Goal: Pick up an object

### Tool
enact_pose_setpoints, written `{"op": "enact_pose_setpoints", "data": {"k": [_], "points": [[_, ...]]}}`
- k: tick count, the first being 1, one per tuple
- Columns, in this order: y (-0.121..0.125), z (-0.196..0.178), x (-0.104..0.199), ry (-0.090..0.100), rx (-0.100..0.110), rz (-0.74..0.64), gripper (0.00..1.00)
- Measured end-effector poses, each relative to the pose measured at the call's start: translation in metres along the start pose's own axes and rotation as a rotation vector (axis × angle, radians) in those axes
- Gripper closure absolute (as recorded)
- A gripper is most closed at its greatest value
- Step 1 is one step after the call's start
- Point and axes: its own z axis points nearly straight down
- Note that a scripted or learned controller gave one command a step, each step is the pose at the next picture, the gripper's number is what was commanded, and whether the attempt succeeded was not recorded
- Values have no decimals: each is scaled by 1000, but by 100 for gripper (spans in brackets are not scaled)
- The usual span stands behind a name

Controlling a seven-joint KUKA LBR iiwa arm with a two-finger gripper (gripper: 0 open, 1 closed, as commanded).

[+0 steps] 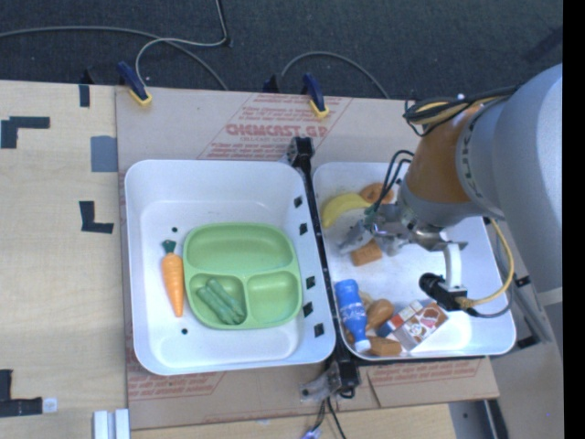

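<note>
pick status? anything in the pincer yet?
Done: the arm has reached into the right bin, and the pincer sits low among the items by the yellow banana and a small brown piece. In hand: nothing visibly lifted; the view doesn't show whether anything is gripped. Left: secure an object and raise it. The blue bottle lies in the bin, and the carrot and green tray in the left bin.
</note>
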Motion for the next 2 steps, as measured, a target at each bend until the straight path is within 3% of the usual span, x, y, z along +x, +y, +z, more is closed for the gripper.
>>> {"op": "enact_pose_setpoints", "data": {"k": [1, 2], "points": [[0, -10, 0, -1, 0, 0, 100], [50, -98, 71, 3, 4, -2, 100]]}}
